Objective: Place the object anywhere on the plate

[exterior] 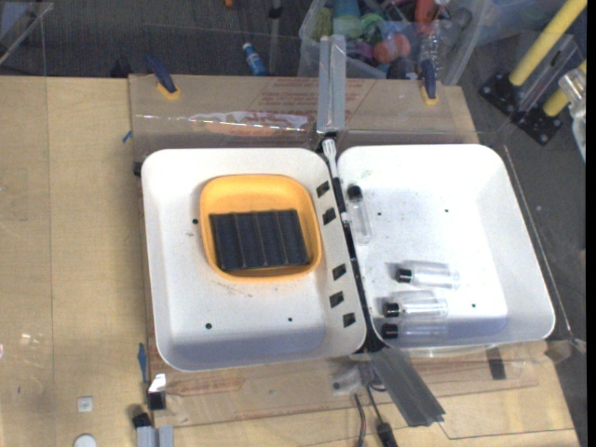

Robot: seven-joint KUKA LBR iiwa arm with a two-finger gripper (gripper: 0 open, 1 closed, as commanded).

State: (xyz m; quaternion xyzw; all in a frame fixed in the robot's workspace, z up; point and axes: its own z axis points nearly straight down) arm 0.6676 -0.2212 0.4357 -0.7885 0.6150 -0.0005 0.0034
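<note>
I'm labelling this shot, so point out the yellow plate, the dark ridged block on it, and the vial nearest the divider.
yellow plate [259,186], camera view, bare far rim
dark ridged block [259,240], camera view, top centre
vial [358,214], camera view, clear body

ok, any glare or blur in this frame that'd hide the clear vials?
Camera view: soft overall, slightly blurred. The clear vials blend into the bright right bin; mostly their black caps stand out. The orange plate and the dark ridged object on it read with strong contrast.

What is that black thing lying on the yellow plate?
A dark ribbed rectangular object lies flat on the yellow plate, covering most of its middle. The plate's surface underneath it is hidden.
</note>
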